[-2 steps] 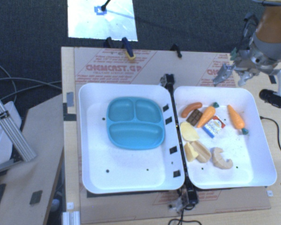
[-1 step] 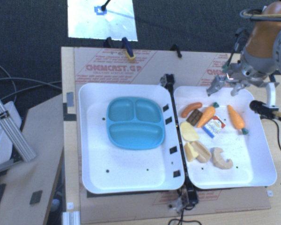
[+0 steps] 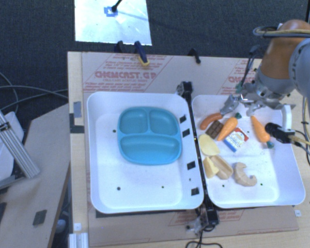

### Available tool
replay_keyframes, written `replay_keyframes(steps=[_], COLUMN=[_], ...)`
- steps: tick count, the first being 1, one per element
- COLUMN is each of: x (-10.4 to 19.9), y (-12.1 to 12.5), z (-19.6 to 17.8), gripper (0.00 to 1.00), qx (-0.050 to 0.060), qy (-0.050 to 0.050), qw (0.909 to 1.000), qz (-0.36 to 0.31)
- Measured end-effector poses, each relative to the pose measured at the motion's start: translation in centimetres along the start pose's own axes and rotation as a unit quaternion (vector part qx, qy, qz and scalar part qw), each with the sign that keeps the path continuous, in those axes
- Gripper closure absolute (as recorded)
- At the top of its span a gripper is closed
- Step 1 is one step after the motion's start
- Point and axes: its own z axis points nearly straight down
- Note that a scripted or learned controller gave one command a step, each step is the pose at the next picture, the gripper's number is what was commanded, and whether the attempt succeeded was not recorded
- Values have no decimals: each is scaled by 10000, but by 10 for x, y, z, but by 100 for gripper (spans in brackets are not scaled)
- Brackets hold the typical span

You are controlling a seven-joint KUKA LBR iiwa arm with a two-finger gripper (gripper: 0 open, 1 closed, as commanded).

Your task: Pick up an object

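Partly cut off arm (image 3: 292,50), pincer (image 3: 243,105) indistinct above right bin (image 3: 294,190)

The tabletop (image 3: 77,154) is pale wood, and a brown board with red printed letters (image 3: 125,75) lies flat on it. On this board two shallow white bins stand side by side and touch along a black strip. The left bin (image 3: 106,190) is toward 9 o'clock, the right bin (image 3: 284,190) toward 3 o'clock. At 12 o'clock, a blue clamp (image 3: 141,53) and small black clips grip the far edge of the board. A small grey patch (image 3: 77,108) sits on the bare wood at the left.
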Motion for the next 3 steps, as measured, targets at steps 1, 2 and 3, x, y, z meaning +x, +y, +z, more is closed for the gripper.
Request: replay_keyframes(steps=[1, 2, 3], x=[-7, -7, -6], y=[-3, -2, 1], z=[45, 60, 47], gripper=[0, 0, 100], qx=[-1, -28, -75], qy=[-2, -5, -4], qw=[10000, 10000, 10000], qz=[2, -3, -2])
